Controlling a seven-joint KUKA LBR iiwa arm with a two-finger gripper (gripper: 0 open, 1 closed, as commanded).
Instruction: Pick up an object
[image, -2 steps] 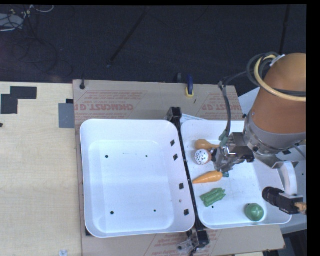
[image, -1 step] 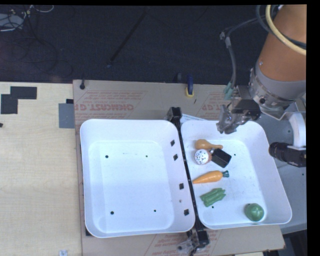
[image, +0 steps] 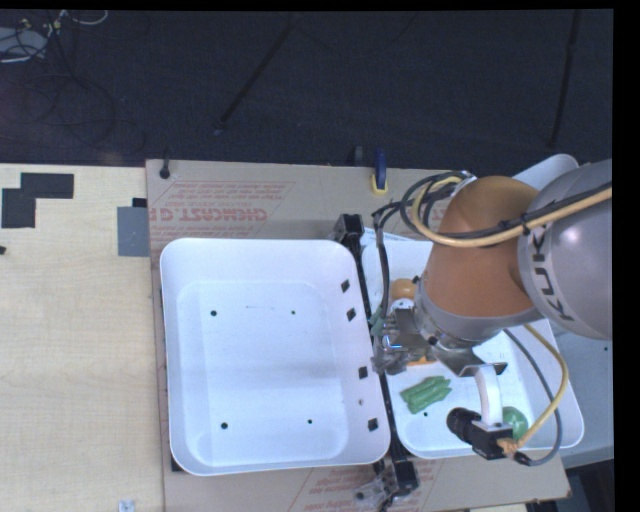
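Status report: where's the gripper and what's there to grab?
Gripper over right bin, by its inner wall. Green object lying loose just beside it, not gripped. Orange object partly hidden behind the wrist.

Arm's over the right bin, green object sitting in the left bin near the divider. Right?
Not quite. The green object lies in the right bin, not the left; the camera view shows it near the divider, beside the gripper. The arm is over the right bin, as you say.

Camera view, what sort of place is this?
Likely a robotics lab bench: a white left bin beside a right bin, a robot arm over the right one, a green object inside.
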